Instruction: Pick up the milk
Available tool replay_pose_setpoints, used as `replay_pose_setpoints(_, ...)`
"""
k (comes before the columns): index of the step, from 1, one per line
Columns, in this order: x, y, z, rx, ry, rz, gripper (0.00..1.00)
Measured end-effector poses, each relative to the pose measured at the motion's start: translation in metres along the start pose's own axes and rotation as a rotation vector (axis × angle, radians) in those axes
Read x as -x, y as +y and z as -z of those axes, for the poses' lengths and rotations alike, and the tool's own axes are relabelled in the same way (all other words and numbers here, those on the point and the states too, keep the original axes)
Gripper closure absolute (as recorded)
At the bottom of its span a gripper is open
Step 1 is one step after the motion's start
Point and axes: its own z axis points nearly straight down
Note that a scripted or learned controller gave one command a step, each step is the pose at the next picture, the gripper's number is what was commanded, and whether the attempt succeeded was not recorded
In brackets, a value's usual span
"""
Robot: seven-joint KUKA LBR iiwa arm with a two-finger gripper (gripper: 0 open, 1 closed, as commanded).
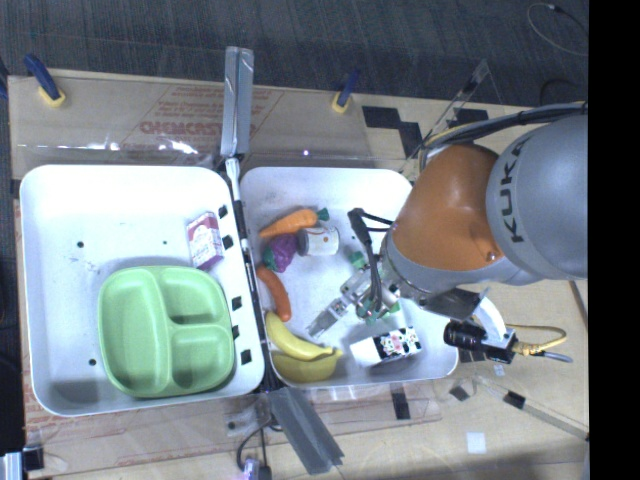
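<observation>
Milk carton (391, 346), white with cow-spot pattern, lies on side at right bin (420, 373) front edge, near front-right corner. Gripper (338, 313) low over bin middle, fingers spread, nothing between them, just beside carton, not on it. Banana (297, 345) at front-left corner. Step judged: approach. Next: shift toward front-right, straddle carton, close.

Even, fairly bright overhead light falls on the scene. The white bins (60, 208) glare slightly and wash out, with soft shadows along their inner walls. The picture is low-resolution and mildly soft; small items look smeared. The dark floor (300, 18) shows grain.
</observation>
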Motion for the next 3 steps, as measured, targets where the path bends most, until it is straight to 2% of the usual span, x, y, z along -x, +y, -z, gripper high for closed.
replay_pose_setpoints(1,0.103,0.035,0.074,0.001,-0.004,-0.134,0.00)
replay_pose_setpoints(2,0.039,-0.010,-0.052,0.000,-0.001,-0.260,0.00)
replay_pose_setpoints(3,0.080,-0.064,-0.006,0.003,-0.003,-0.026,0.00)
